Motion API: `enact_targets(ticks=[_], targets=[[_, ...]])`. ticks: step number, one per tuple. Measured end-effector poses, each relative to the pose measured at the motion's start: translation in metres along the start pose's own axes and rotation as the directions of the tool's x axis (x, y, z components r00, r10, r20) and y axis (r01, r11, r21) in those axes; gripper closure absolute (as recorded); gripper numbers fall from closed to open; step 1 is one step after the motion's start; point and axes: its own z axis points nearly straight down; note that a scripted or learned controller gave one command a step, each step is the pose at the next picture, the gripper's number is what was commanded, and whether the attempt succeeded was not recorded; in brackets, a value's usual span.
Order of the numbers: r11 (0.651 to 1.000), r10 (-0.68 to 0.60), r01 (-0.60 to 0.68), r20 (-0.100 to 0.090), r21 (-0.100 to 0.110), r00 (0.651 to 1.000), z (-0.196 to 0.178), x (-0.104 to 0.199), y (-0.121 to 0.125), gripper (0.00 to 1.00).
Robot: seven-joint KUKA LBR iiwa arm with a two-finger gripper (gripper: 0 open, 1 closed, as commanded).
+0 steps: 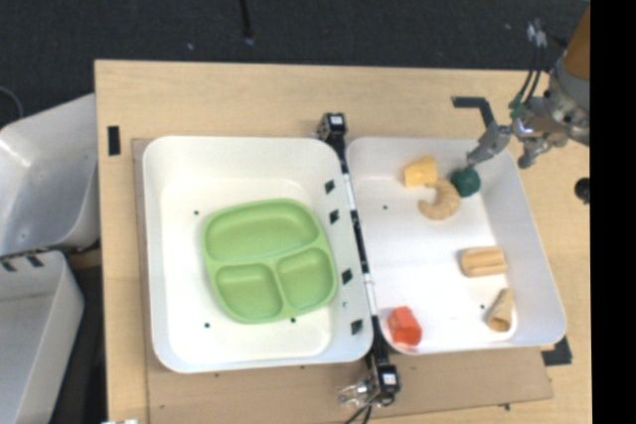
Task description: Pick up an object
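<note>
Plywood surface [119, 313] carries two shallow white bins set side by side, their inner edges touching along a clipped seam. The left bin [169, 313] holds a green divided plate [268, 260], lying flat near its middle, with one long compartment at the back and two smaller ones at the front. The right bin [437, 308] holds the loose objects. A tan cylindrical block [483, 261] lies on its side toward the right wall. A red piece [403, 328] sits at the front left corner, close to the seam. A pale cone-like piece [500, 310] rests near the front right corner. A yellow chunk [420, 172] lies toward the back, with a curved beige piece [440, 205] just in front of it. A small dark green ball [465, 181] touches the beige piece's upper end. The arm's gripper [497, 139] hangs over the bin's back right corner; one of the fingers slants down toward the green ball, but whether they are spread or closed cannot be told.
</note>
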Motion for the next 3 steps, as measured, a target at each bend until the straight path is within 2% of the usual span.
enact_targets(ticks=[2,3], targets=[[1.000,-0.002,0.002,-0.001,0.004,1.000,0.103,0.016,-0.003,0.00],[1.000,-0.001,0.001,0.000,0.001,1.000,0.137,0.015,-0.003,0.00]])
